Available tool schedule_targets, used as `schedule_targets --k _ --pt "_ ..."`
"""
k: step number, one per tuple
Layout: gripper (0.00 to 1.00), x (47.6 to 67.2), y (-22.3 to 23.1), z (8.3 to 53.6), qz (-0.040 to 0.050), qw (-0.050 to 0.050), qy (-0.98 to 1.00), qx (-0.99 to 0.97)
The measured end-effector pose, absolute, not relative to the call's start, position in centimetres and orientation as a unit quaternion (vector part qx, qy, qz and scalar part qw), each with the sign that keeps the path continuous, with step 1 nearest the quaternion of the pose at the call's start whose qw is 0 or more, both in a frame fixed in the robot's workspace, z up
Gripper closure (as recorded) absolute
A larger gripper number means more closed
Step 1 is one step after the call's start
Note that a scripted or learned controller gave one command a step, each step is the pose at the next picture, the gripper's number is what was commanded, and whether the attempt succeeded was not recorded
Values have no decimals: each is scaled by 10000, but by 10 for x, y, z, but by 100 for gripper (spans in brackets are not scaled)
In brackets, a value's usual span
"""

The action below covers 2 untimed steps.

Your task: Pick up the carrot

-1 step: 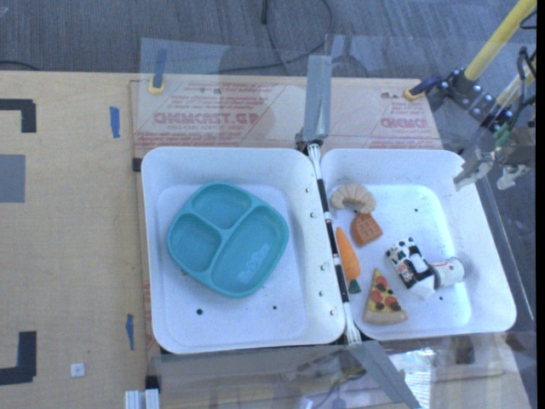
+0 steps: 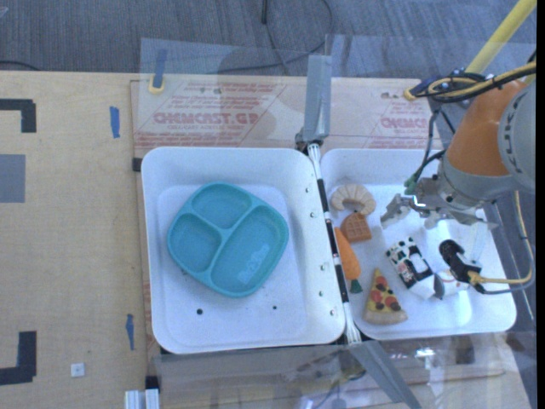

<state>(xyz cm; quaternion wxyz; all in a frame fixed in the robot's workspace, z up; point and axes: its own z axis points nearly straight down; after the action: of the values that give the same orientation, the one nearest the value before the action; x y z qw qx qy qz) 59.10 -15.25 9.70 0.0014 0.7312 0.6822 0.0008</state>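
So the arm (image 2: 502,156) is a chunky grey thing with a fat orange band just above the wrist, and black and yellow cables loop over the top of it. The hand (image 2: 417,267) is mostly black-and-white blocky bits on a silvery metal bracket with light grey prongs, plus a black connector trailing a yellow-tipped wire.
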Motion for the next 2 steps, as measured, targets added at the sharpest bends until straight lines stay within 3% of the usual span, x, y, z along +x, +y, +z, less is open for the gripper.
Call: schedule_targets --k 1,2 --pt "0 578 -94 89 25 38 7279 6856" --pt "0 509 -96 90 35 33 7285 6851"
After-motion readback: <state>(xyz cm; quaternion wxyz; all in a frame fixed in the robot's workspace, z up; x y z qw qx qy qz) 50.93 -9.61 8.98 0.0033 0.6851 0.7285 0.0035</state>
